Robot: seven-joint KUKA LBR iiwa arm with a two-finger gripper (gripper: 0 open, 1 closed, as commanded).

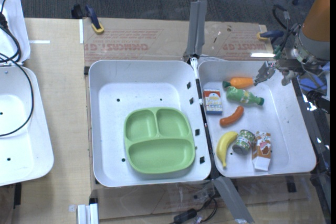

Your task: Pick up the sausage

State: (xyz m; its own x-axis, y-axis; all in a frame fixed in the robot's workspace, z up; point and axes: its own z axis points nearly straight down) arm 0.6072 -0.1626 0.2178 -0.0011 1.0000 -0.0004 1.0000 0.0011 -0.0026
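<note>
Currently the sausage (231, 116) lies untouched in the right bin (302, 128), between a small carton (212, 101) and banana (226, 148). Nearby, the gripper (273, 73) hovers empty, fingers spread; grasping remains undone.

One fixed camera is looking down at a slant from above the worktop (58, 34), far enough back to be taking in both white bins, the left bin (105, 92) and the right bin (294, 128), with the arm (315, 29) entering from the right.

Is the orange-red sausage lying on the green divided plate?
No, the orange-red sausage lies in the right white bin, while the green divided plate sits in the left bin.
</note>
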